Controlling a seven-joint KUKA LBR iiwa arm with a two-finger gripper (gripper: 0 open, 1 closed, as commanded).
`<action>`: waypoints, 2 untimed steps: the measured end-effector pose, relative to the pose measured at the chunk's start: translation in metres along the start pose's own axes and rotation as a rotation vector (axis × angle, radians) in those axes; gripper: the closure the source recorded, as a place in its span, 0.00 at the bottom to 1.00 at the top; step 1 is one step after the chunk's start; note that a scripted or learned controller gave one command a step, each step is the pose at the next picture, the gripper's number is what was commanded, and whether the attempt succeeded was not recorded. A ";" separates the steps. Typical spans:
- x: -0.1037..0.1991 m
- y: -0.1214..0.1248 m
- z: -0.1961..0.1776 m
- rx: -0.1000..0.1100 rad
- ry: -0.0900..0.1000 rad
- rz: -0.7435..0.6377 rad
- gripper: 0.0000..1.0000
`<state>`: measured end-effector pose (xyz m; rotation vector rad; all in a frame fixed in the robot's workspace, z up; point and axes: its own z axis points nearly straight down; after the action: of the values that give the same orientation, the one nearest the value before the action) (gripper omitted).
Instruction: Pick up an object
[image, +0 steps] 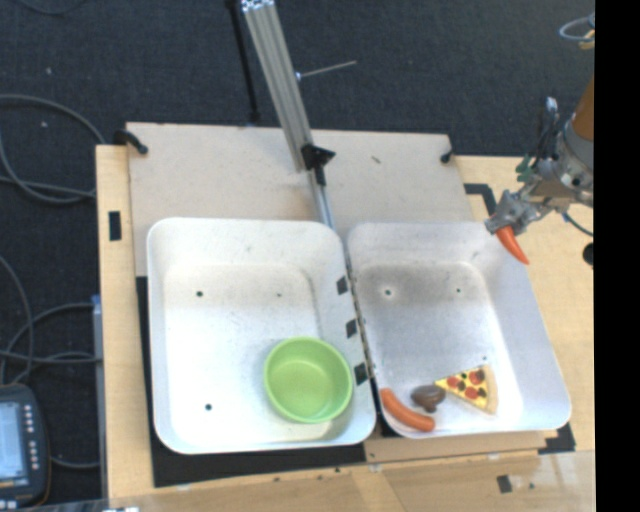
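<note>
Worktop (230, 170) has two white bins: left bin (200, 300) holds a green bowl (308, 378), right bin (520, 330) has a pizza slice (472, 388), hot dog (407, 410) and a brown lump (430, 397). End effector (507, 226) sits over the right bin's far right corner, pinching an orange carrot (514, 244).

Gripper (508, 226) up at upper right corner of right bin (520, 300), small orange carrot-like piece (514, 245) between fingers. Green bowl (308, 378) at near side of left bin (180, 300). Sausage (407, 410), brown lump (430, 397), pizza slice (472, 389) clustered along right bin's near edge.
</note>
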<state>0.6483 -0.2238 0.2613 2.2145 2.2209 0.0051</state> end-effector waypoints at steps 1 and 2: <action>0.048 -0.016 0.011 0.004 0.001 -0.001 1.00; 0.089 -0.028 0.015 0.006 0.002 -0.002 1.00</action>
<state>0.6204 -0.1349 0.2456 2.2158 2.2276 0.0003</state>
